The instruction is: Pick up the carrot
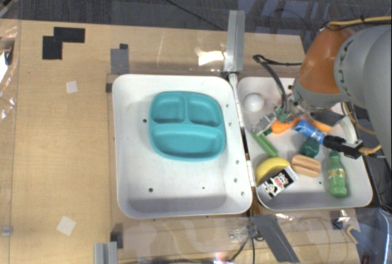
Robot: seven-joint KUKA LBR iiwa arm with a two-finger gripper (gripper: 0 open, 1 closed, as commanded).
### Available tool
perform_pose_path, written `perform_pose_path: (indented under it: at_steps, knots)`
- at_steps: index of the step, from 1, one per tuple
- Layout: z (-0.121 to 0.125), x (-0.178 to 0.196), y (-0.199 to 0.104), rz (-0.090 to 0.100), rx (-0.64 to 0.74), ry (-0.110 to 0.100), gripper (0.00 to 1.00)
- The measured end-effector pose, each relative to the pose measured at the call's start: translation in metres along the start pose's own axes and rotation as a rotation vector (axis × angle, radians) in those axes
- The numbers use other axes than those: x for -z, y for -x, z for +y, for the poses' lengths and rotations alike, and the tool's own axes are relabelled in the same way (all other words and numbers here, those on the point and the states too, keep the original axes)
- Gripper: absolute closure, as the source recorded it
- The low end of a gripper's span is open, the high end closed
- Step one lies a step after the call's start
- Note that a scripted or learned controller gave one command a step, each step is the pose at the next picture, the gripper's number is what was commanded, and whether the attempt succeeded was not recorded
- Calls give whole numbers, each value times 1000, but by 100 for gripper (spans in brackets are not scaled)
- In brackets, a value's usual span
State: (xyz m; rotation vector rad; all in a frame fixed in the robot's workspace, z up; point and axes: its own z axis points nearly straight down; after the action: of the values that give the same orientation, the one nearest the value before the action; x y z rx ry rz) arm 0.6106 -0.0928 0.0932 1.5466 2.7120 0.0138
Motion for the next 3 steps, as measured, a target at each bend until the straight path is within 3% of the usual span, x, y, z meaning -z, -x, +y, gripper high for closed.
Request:
perform_pose_path:
  at_steps: [1,2,3]
  knots:
    - [-35,1,-7,0,-32,2,0]
    - [-30,15,-7,-4,-23,9,100]
    - [-24,95,-82,8,-247,-10,100]
